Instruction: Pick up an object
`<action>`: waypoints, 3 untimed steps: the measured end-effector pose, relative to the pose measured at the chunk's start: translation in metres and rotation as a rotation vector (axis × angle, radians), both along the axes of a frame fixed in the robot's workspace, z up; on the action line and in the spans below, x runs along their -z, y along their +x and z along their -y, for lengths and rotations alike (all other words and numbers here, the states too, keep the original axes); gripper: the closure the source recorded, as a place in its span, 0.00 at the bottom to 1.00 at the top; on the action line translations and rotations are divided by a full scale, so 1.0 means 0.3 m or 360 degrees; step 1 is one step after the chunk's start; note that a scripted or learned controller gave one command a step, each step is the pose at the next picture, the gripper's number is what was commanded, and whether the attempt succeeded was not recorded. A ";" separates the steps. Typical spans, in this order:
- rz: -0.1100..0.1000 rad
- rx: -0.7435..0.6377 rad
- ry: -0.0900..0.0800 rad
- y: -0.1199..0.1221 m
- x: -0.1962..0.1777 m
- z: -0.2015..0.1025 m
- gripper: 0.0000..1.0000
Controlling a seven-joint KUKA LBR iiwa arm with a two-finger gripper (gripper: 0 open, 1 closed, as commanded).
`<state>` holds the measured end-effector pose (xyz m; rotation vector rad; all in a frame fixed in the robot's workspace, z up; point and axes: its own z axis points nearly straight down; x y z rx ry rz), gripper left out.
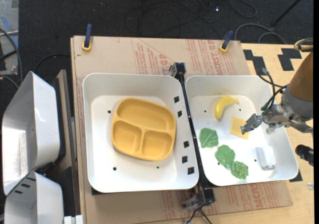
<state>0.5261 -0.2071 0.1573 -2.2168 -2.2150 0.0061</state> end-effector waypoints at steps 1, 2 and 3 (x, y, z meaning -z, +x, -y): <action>-0.0001 0.0001 0.0002 -0.010 0.218 -0.022 0.00; 0.0002 0.0000 0.0000 -0.005 0.181 -0.019 1.00; 0.0013 -0.0005 -0.0005 -0.012 0.046 -0.028 1.00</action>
